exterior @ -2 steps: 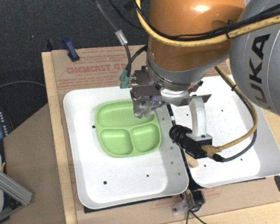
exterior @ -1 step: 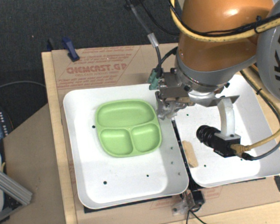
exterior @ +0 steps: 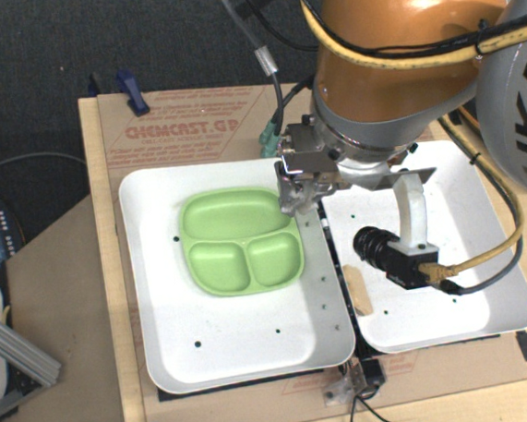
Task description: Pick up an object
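A light green plate (exterior: 239,240) with three compartments lies flat in the left bin (exterior: 230,348), toward its back right. My gripper (exterior: 296,191) hangs under the orange and grey wrist, low over the plate's back right rim, close to the wall between the two bins. The wrist hides its tips. A small tan block (exterior: 357,291) lies in the right bin (exterior: 441,323), against that bin's left wall. Nothing shows as held.
A white bracket (exterior: 414,214) and a black cylinder (exterior: 385,255) with a yellow cable hang from the arm over the right bin. The bins rest on a brown board (exterior: 190,120) with a blue clip (exterior: 132,93) at its back left. The arm covers the right bin's back.
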Controlling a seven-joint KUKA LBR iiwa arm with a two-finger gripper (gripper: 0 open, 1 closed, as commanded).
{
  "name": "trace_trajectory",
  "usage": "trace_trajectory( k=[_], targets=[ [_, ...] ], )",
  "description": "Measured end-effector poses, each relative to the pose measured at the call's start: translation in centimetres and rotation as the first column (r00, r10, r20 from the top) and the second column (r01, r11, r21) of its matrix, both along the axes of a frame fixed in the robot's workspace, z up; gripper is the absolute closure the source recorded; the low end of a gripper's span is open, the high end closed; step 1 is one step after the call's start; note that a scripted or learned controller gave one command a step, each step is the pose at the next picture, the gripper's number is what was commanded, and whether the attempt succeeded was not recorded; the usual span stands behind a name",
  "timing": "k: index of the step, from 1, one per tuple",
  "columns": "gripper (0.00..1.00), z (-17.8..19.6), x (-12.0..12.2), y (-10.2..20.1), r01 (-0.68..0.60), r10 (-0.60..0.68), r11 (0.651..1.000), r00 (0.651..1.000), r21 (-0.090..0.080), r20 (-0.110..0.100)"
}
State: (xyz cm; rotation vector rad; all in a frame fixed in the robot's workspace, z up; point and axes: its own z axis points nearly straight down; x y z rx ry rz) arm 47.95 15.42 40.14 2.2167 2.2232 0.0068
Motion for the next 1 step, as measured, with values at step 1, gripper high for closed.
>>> trace_trajectory(
  k=[1],
  targets=[
    [1.0, 6.56, -0.01, 4.59, -0.003, 0.003, 1.0, 1.0, 0.003, 0.004]
  ],
)
